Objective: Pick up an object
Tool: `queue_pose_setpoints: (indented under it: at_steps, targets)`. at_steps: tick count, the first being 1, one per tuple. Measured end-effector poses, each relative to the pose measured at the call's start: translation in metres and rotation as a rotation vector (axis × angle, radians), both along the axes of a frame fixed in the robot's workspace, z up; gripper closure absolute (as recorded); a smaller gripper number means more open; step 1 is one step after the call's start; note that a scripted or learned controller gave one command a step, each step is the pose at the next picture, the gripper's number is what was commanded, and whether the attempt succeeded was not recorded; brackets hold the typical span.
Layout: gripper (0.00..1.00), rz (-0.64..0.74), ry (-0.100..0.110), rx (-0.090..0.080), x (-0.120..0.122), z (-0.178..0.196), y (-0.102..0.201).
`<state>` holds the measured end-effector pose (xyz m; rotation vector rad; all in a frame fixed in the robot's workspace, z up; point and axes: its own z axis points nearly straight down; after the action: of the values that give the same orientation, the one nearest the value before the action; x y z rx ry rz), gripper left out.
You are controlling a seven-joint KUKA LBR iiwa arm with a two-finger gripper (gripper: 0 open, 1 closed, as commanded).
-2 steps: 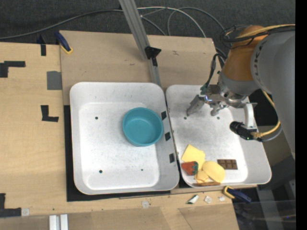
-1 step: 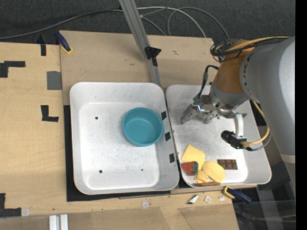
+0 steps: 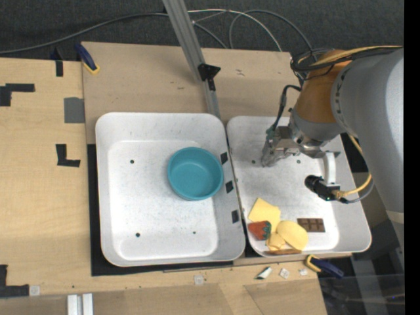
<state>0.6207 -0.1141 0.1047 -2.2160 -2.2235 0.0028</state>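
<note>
Wooden counter carries two white bins; the left bin holds a teal bowl. Over the right bin, the hand hangs above bare floor, pinching nothing, its spread unclear. Candidate objects, a yellow block among them, crowd the near corner; closing here would likely catch nothing.

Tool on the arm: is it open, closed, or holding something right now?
Tool: open or closed cannot be told; it is over the right bin, nothing visibly held.
</note>
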Motion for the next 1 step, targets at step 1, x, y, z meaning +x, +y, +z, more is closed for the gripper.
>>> queue_pose_setpoints:
  at_steps: [1]
  targets:
    - [1.00, -0.002, -0.006, -0.001, 0.0003, 0.0521, -0.0097]
